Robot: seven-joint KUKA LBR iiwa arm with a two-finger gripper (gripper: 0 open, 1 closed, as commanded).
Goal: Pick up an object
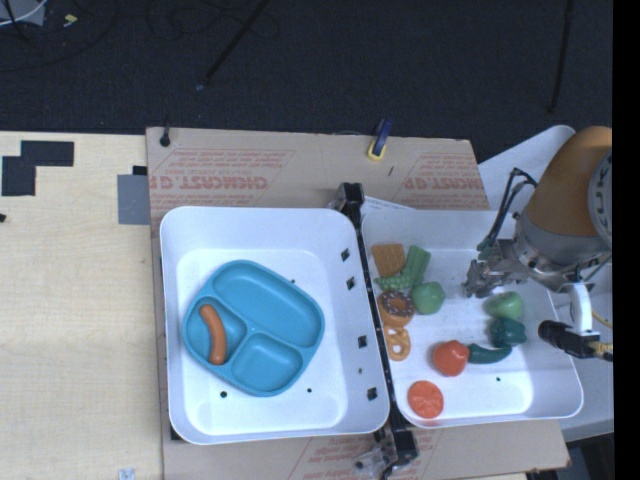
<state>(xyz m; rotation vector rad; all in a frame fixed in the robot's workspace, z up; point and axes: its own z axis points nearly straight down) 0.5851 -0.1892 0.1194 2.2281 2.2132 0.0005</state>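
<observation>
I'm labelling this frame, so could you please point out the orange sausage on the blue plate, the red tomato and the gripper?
Orange sausage (213, 333), camera view: middle of its curved body.
Blue divided plate (290, 313), camera view: bare floor of its large compartment.
Red tomato (449, 357), camera view: centre of its top.
Gripper (487, 280), camera view: at its fingertips.

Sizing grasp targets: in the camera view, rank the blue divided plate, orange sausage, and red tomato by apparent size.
1. Blue divided plastic plate, clearly largest.
2. Orange sausage and round red tomato: too alike to rank; the sausage is longer, the tomato wider.
</observation>
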